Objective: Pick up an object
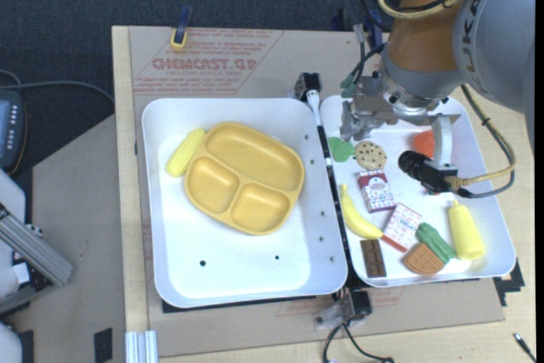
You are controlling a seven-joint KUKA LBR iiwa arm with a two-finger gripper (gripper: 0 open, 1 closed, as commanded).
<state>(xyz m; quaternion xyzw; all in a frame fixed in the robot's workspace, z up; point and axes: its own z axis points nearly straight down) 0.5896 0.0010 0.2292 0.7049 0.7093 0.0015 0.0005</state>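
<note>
We can read red letters on the brown board (212,59) under the white bins. They say "CHEMCAST G.P", or very close to that. More red lines run above and below those big letters, but they are too small for us to read. The little red and white packs (376,190) in the right bin (497,255) have print on them, and it is too blurry for us to read.

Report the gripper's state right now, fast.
Two-finger gripper: cannot be told; it hangs over the right white bin, just above the round brown cookie.
</note>
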